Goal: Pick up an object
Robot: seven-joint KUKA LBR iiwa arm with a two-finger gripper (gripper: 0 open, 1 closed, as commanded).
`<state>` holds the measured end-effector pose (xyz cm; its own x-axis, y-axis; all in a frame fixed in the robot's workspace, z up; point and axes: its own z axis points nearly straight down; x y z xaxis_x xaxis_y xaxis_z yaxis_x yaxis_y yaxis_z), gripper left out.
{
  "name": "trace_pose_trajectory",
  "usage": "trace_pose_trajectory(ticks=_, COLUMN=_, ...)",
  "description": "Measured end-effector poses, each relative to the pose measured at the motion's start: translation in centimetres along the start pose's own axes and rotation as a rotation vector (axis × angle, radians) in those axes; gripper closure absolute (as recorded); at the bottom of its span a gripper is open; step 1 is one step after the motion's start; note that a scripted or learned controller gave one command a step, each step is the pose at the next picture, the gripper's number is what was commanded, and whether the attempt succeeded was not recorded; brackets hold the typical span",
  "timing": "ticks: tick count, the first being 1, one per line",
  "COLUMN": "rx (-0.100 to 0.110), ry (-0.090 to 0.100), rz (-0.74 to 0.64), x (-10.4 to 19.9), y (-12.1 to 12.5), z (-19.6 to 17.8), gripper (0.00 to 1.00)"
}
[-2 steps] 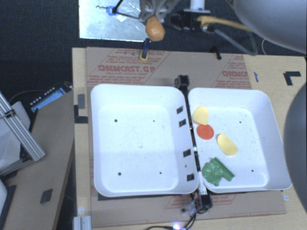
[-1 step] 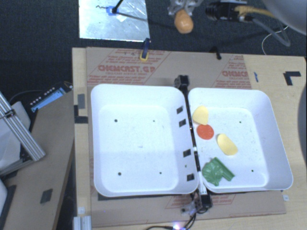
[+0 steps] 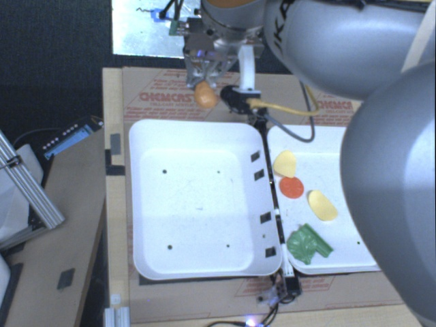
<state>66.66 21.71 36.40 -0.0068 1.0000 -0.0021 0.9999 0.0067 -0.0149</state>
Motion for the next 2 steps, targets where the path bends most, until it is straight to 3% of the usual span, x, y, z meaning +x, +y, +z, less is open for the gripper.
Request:
trace_pose_trajectory(ticks=1, rx=-0.033, ry=0.009, rz=0.0, x=1.8, y=-0.1, z=-15.7, gripper=1.0)
trace_pose_trajectory(ticks=2, rx=-0.018, ry=0.004, rz=0.001, x=1.7, y=-2.1, z=-17.3, gripper=1.0)
